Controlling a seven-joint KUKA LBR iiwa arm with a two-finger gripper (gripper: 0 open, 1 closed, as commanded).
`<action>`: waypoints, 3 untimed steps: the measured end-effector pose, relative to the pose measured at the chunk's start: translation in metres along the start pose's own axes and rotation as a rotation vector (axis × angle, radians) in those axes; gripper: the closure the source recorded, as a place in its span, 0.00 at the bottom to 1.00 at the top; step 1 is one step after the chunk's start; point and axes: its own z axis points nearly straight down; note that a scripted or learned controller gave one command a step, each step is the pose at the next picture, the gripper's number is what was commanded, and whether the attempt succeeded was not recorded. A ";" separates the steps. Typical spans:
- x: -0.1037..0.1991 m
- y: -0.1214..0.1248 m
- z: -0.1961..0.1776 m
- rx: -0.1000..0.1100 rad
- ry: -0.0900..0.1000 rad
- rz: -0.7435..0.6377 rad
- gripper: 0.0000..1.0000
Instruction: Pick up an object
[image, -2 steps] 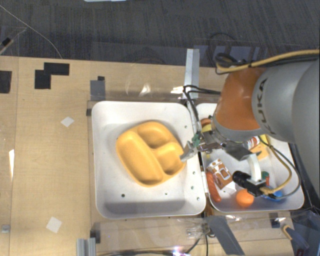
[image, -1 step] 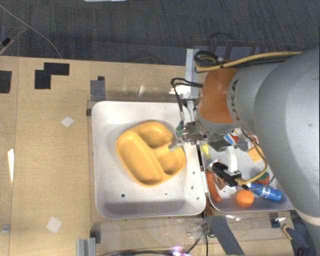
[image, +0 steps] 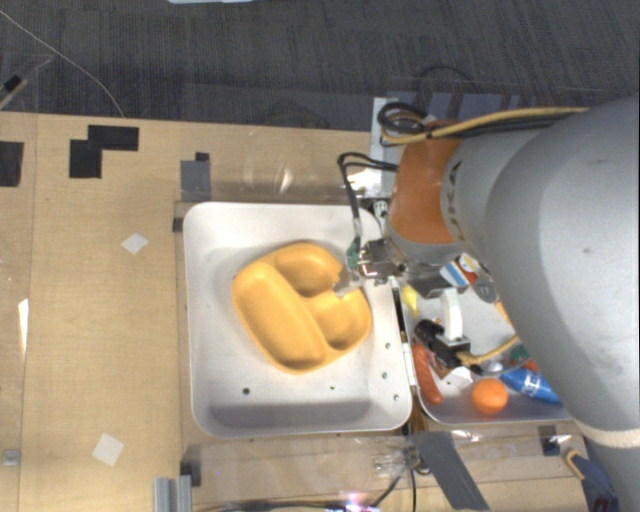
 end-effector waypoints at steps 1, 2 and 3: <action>0.004 0.001 0.001 -0.004 -0.007 0.038 0.00; 0.010 -0.002 -0.002 -0.003 -0.009 0.060 0.00; -0.052 0.015 -0.056 0.016 0.031 -0.257 0.00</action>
